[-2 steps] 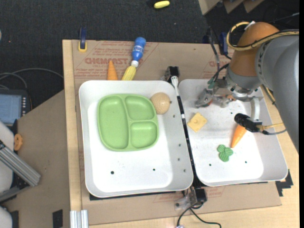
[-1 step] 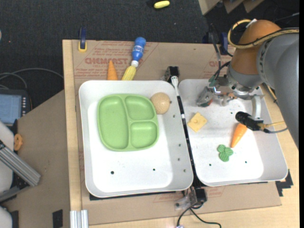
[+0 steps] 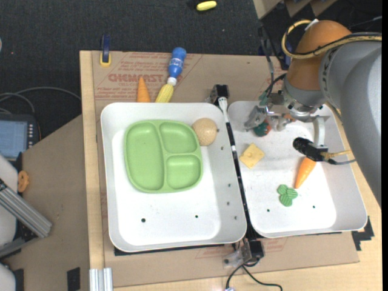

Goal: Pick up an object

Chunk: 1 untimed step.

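Note:
My gripper (image 3: 260,122) hangs low over the far left corner of the right bin (image 3: 339,220). A small dark teal shape sits right at its tip; I cannot tell whether that is an object or part of the gripper. A yellow cheese wedge (image 3: 251,155) lies in the right bin, a little nearer than the gripper. An orange carrot (image 3: 305,171) lies to the wedge's right, and a small green leafy piece (image 3: 287,194) lies nearer the front. In the left bin (image 3: 182,226) a green divided plate (image 3: 162,155) rests beside a tan round ball (image 3: 205,130).
Behind the bins, on the cardboard, lie a blue-and-white bottle (image 3: 176,63), a yellow corn cob (image 3: 165,93), a small orange cone (image 3: 142,90) and a black clip (image 3: 219,92). The arm's orange band (image 3: 315,47) and grey body cover the right bin's far right.

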### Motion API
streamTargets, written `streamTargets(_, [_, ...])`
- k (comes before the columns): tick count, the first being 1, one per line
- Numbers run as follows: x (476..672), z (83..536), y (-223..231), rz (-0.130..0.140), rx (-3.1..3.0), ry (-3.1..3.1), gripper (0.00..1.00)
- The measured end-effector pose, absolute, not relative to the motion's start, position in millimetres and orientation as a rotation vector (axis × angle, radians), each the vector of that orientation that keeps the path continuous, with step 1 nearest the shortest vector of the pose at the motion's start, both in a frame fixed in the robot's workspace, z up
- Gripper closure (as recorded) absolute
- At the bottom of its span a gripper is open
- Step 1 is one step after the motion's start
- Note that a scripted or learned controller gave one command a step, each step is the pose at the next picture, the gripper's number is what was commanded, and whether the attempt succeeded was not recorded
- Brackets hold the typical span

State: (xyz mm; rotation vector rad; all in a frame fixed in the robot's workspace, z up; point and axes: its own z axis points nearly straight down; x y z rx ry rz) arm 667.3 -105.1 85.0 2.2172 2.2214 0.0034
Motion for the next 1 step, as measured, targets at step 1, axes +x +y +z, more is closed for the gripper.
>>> streamTargets(1, [667.7, 95.8, -105.4, 0.006, 2.215, 2.219, 1.00])
